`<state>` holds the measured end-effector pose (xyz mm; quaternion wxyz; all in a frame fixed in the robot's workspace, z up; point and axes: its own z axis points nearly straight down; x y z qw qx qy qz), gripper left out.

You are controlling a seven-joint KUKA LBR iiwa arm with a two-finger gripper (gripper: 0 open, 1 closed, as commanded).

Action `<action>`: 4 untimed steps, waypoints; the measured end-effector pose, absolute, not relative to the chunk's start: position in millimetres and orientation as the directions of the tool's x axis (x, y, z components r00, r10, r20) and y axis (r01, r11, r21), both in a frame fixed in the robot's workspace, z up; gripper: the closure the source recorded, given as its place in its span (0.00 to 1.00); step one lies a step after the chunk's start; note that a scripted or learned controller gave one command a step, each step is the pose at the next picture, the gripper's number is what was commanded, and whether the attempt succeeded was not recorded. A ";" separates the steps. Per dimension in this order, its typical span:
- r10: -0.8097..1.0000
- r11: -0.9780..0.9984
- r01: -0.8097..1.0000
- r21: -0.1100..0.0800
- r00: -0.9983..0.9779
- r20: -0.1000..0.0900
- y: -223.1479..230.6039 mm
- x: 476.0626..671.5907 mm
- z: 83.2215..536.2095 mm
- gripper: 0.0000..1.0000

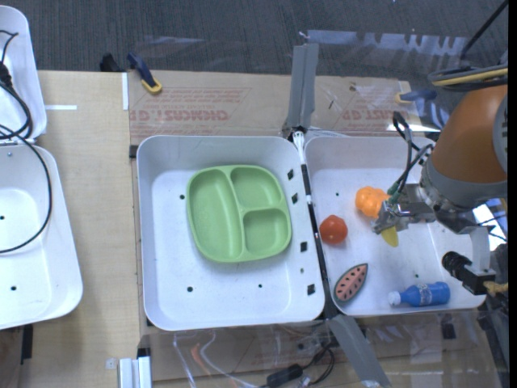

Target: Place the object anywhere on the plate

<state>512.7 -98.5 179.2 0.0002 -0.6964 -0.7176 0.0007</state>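
The green divided plate [239, 212] lies in the left bin [161, 281]. My gripper [389, 219] hangs over the middle of the right bin [452, 297], just right of an orange fruit [370, 200]. A small yellow object [392, 237] pokes out directly beneath the gripper's tip, and I cannot tell whether it is held or lying on the bin floor. A red round fruit [334, 229] sits to the gripper's left, near the wall between the bins.
A watermelon slice [350, 282] lies at the right bin's front left. A blue bottle [422, 295] lies on its side at the front right. A raised divider wall [307, 217] separates the two bins. A white unit with a black cable [24, 217] stands at far left.
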 end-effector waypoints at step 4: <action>0.999 -0.043 0.999 -0.007 0.043 -0.005 51.6 567.8 198.1 1.00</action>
